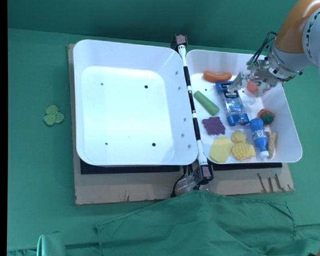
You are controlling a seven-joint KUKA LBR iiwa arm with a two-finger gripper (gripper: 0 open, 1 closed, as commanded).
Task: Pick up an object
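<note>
Two bins: the left bin (128,105) offers bare floor; the right bin (288,137) crowds two bottles (232,103), one sausage (217,77). The hand (254,84) hovers far-right, grip unclear.

- Two white bins (130,52), the left one dotted with small dark spots.
- Green cloth on the table (37,63).
- Orange sausage (217,77), green stick (206,102), purple grape cluster (214,125), yellow slice (221,150).
- Blue bottle (258,135), white cap.

Bright, even light; left bin (96,63) glaring.
</note>
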